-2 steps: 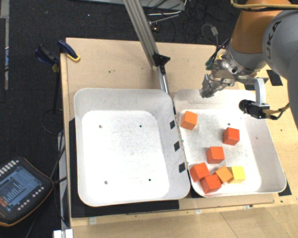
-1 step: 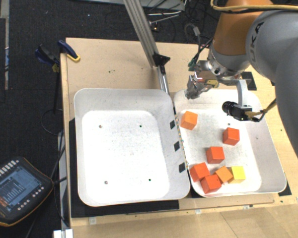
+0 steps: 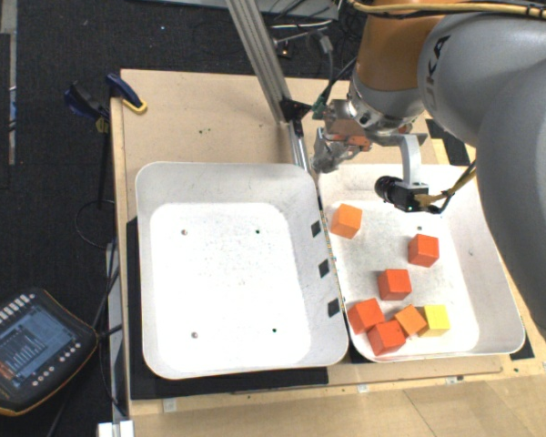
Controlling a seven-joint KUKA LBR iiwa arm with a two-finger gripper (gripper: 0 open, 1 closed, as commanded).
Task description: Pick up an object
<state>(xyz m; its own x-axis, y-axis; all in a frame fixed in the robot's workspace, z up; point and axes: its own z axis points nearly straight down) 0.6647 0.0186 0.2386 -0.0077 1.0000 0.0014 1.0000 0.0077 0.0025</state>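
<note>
**Arm over right bin's far edge, blocks loose in bin**

Dark floor around a tan counter (image 3: 209,107). Teach pendant (image 3: 27,349) on the floor at lower left, blue clamp (image 3: 96,98) at the counter's far left corner, a slanted aluminium strut (image 3: 259,48) coming down from the top to the gap between the bins.

Largest first:
- Grey arm (image 3: 500,89) enters from the right, takes up the upper right; orange band (image 3: 396,35) just above the wrist.
- Left bin (image 3: 155,185), white, speckled floor.
- Right bin (image 3: 491,280), white, touching the left bin along its inner wall. Three small black tabs sit on that shared edge.
- Gripper (image 3: 332,153) hangs over the far left corner of the right bin, close to the strut's foot. Jaws are hidden under the wrist hardware: can't tell whether they're wide or narrow, and nothing is visible between them. Black cable fitting (image 3: 400,192) hangs just right of it.

Blocks, all in the right bin, all lying on its floor:
- orange block (image 3: 346,219) nearest the gripper, just below it, apart from the rest.
- red block (image 3: 423,249) toward the right wall, alone.
- red block mid-bin (image 3: 394,283).
- Near-edge cluster: red block (image 3: 365,314) and red block (image 3: 387,337) touching, small orange block (image 3: 410,320) against them, yellow block (image 3: 436,318) just beside that one.
</note>
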